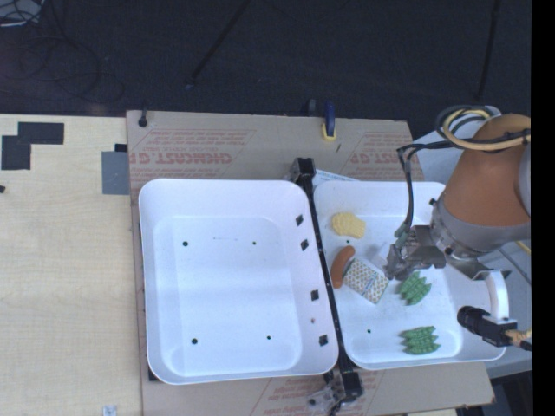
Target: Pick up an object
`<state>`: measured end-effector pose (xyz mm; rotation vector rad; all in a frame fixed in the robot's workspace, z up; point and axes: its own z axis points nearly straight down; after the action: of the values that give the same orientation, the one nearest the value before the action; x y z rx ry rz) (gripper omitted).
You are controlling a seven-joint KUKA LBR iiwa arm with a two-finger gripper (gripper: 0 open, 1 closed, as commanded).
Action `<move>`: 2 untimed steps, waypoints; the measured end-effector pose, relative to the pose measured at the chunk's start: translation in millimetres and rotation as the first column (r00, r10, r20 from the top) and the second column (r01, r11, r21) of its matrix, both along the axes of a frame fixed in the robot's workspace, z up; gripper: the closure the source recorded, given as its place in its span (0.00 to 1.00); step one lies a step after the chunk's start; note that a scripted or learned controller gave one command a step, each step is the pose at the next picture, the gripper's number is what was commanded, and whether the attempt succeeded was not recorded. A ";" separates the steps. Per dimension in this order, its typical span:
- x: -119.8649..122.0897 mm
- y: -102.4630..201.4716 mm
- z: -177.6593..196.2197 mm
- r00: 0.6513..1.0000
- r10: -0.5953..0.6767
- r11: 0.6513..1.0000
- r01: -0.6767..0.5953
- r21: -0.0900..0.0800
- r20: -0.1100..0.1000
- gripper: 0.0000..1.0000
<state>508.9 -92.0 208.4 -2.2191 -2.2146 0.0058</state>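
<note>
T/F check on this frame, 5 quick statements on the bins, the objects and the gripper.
1. All the objects lie in the right bin. True.
2. The yellow piece sits in the left bin. False: it lies near the top of the right bin.
3. The sausage lies beside the checkered block. True.
4. The gripper hangs over the left bin. False: it is over the right bin, just above one green piece.
5. There is one green piece. False: a second one lies lower in that bin.
</note>
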 end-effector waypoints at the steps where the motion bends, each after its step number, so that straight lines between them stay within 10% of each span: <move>1: -37.2 8.1 -91.1 1.000 0.002 1.000 -0.002 0.001 -0.007 1.00; 2: 42.9 51.7 52.5 1.000 0.010 1.000 -0.010 -0.002 0.024 1.00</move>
<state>551.8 -40.3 260.9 -2.2208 -2.2387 -0.0195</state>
